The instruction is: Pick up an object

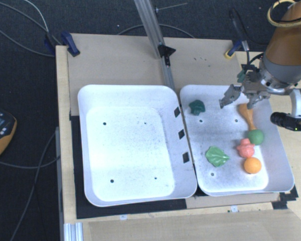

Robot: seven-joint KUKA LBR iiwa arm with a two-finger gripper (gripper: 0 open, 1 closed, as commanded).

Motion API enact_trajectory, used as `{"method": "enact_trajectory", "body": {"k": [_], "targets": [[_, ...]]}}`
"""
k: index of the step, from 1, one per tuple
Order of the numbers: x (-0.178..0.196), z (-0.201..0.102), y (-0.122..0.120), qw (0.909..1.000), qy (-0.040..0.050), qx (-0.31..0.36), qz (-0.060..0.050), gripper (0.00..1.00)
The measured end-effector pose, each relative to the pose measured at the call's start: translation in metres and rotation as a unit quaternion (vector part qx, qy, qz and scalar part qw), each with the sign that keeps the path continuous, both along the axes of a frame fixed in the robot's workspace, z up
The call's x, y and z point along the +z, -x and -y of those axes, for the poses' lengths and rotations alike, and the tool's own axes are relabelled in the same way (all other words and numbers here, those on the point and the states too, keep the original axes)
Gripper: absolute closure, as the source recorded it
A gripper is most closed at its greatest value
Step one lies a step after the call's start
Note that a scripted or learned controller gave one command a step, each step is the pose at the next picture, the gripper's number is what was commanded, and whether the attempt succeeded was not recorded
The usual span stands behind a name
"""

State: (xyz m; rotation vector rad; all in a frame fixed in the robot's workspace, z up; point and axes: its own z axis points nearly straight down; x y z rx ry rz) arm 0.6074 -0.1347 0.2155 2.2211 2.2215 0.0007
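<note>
The arm is cut off by the right edge, its hand hiding the orange stick's top.

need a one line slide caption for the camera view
Open end effector above the right bin, which holds small toys including a green leaf and an orange ball.

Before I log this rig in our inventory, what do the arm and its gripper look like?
The arm is bulky and rounded, orange-tan above a grey wrist section. A yellowish cable loops over its top, and dark cables run along the wrist. The gripper is small, grey metal, with two slim fingers.
</note>
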Motion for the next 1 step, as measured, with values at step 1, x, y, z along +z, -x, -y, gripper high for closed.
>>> {"method": "enact_trajectory", "body": {"k": [1], "targets": [[-0.0286, -0.0845, 0.0408, 1.0, -0.0009, 0.003, -0.001, 0.0]]}}
